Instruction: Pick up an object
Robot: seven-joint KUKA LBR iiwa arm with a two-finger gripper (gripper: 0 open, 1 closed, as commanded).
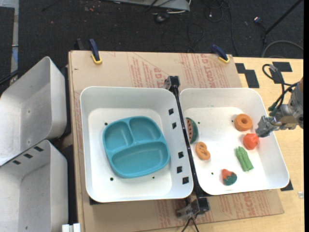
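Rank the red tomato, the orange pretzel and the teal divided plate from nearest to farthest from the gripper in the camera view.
1. Red tomato, right bin, just beside the gripper.
2. Orange pretzel, same bin, toward the divider.
3. Teal divided plate, left bin, farthest.

Teal tray (136, 146) in 1 white bin (91, 129); orange ring (243, 122), green stick (244, 158).
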